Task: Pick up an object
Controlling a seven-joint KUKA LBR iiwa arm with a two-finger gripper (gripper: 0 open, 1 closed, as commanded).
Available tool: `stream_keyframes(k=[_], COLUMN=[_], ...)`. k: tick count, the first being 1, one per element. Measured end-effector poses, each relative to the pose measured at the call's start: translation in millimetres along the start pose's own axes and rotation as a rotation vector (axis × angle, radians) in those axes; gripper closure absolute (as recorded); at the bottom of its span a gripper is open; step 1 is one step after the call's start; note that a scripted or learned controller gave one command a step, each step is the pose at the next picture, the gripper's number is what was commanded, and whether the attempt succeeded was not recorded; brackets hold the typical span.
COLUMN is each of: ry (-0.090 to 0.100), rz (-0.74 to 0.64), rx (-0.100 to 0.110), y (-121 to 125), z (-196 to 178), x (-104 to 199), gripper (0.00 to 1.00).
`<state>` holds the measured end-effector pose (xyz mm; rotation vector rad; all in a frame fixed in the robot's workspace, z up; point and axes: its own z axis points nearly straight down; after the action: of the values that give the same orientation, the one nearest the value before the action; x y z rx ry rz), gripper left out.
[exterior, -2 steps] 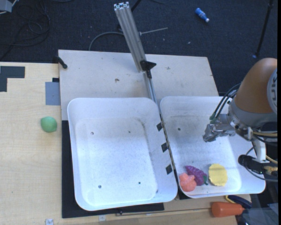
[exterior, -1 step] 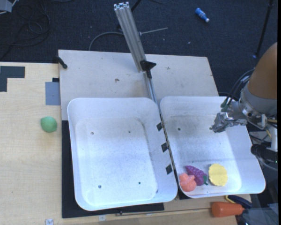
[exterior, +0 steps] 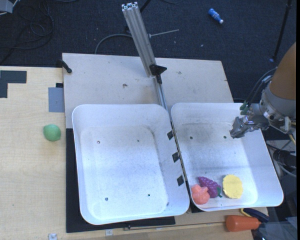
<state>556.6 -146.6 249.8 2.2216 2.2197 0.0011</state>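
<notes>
Nearest us, the right bin point(exterior: 270, 184) has an orange toy point(exterior: 199, 194), purple piece point(exterior: 209, 185) and yellow disc point(exterior: 232, 186) huddled together. Further back, the gripper point(exterior: 238, 127) hovers above that bin; we can't tell its fingers' spread.

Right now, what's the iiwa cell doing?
The arm reaches in from the right, its end effector above the upper part of the right bin with nothing visibly between its fingers. The objects sit clustered at that bin's near edge: a yellow piece, a purple one and an orange one. A green ball lies on the wooden surface left of the left bin. Nothing is picked up yet.
</notes>
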Motion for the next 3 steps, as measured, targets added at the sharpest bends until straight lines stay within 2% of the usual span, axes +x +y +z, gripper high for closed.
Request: stream_keyframes(k=[1, 3], ry=[0.001, 0.001], rz=[-0.004, -0.004], rx=[0.002, 0.003], y=[15, 29], z=[0, 21], x=[48, 157], gripper=[1.0, 1.0])
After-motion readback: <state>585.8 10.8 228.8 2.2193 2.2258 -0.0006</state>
